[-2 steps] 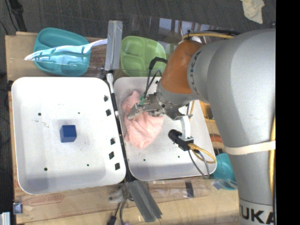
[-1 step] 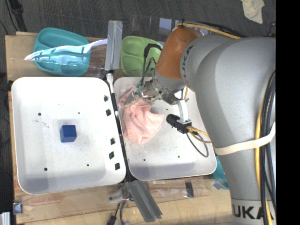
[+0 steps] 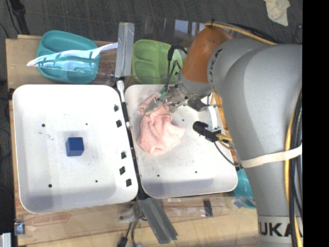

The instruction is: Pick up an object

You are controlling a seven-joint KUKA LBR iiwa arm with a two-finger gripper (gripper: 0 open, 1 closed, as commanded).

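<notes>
A crumpled pink cloth [image 3: 157, 128] lies in the right white bin [image 3: 180, 184], toward its back left. My gripper [image 3: 167, 99] is down at the cloth's upper edge, touching or just above it, and the wrist hides how it meets the fabric. A small blue cube [image 3: 75, 146] sits alone in the left white bin [image 3: 36, 189], far from the gripper. The grey arm with its orange band [image 3: 203, 55] comes in from the right and covers the right bin's back right corner.
Behind the bins stand a teal plastic container [image 3: 67, 55] and a green one [image 3: 151, 60]. A black cable connector [image 3: 205, 130] hangs over the right bin beside the cloth. Black clips [image 3: 125, 145] line the ridge between the bins.
</notes>
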